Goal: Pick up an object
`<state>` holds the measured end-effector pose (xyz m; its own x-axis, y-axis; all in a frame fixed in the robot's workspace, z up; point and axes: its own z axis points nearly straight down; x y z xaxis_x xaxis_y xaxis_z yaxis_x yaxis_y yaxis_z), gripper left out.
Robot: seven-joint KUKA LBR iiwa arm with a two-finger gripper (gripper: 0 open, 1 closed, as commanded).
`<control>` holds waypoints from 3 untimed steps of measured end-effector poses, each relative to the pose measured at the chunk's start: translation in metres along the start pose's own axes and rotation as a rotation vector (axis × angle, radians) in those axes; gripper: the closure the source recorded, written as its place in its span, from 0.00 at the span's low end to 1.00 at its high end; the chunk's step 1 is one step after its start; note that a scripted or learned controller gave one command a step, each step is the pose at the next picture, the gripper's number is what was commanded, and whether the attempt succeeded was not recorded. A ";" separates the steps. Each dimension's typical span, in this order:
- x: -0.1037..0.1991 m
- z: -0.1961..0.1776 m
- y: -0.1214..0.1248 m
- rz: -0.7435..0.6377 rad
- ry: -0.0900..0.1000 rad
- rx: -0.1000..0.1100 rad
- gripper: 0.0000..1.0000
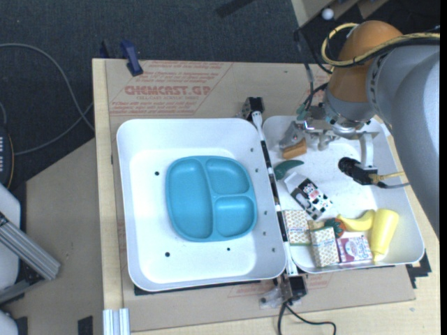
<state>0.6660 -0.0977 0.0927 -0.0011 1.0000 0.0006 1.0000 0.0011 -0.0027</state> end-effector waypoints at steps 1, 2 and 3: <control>-0.003 0.008 0.000 0.001 -0.001 -0.001 0.00; -0.003 -0.003 0.001 0.000 -0.001 -0.002 1.00; 0.022 -0.092 -0.051 0.001 0.000 -0.002 1.00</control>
<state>0.6155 -0.0756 0.1852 -0.0005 1.0000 0.0008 1.0000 0.0005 -0.0007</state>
